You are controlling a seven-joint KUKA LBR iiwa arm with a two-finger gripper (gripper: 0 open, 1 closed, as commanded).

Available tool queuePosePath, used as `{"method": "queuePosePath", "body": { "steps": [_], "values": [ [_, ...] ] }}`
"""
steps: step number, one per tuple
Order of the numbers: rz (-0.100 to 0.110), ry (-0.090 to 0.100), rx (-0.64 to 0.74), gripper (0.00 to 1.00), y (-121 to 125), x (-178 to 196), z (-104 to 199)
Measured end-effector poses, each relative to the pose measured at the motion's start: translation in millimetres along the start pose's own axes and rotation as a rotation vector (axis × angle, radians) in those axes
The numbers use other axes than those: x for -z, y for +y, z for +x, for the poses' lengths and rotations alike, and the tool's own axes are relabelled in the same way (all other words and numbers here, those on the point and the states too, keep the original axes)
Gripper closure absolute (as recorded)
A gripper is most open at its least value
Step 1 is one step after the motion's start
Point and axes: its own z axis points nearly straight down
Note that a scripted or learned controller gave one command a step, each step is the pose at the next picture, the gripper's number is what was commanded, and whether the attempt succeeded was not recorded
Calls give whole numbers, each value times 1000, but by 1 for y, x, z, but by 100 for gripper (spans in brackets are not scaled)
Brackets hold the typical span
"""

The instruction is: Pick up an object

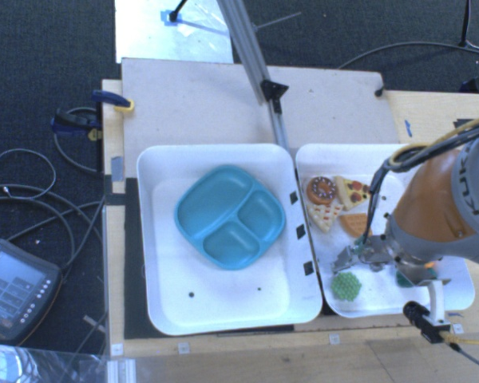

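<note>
Right bin [461, 292]: end effector [353, 255] above broccoli [346, 286]

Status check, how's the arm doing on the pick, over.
Hand low in the right bin, nothing seen held. Green toy just below it. Donut, pizza slice, waffle lie further up. Blue plate in left bin.

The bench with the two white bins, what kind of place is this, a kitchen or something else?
Probably a robot lab, not a kitchen. A grey and orange robot arm reaches over the right bin of toy food, a handheld control pendant lies on the carpet among cables, and the blue plate sits in the left bin.
</note>
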Motion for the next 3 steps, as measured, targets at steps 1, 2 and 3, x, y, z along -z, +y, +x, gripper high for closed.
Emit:
{"method": "queuePosePath", "body": {
  "steps": [1, 2, 3],
  "values": [
    [-4, 0, 0, 100, 1, 11, 0],
    [-9, -2, 7, 100, 12, 63, 6],
    [-10, -3, 6, 100, 8, 123, 0]
  ]
}}
